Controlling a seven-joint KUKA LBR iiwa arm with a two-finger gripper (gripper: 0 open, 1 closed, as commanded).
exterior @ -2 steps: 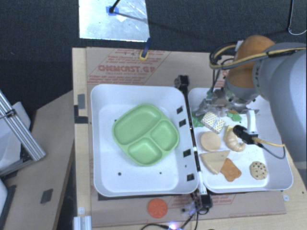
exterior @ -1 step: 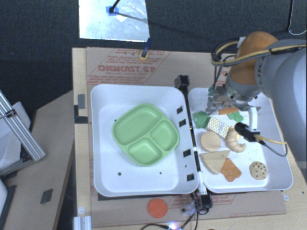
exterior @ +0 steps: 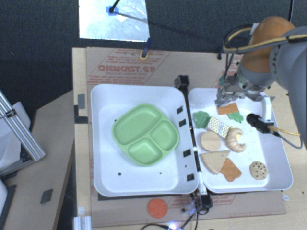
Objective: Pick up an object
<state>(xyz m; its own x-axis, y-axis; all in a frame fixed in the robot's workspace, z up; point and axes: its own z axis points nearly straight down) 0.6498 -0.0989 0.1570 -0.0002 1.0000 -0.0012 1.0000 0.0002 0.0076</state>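
Honestly, the risk here is a bad pick: the toy foods in the right bin (exterior: 280, 143) are crowded, so closing on the orange cracker (exterior: 228, 109) could clip the bin's back wall or nudge the orange piece (exterior: 235, 116) just beside it, and a flat piece may slip out. My gripper (exterior: 225, 99) sits low at the bin's back corner, right above that cracker; I cannot tell its state or whether it touches anything. Nearby lie a green leaf (exterior: 201, 119), a croissant (exterior: 235, 139) and a cookie (exterior: 258, 170). A green divided plate (exterior: 145, 134) sits in the left bin (exterior: 103, 143).
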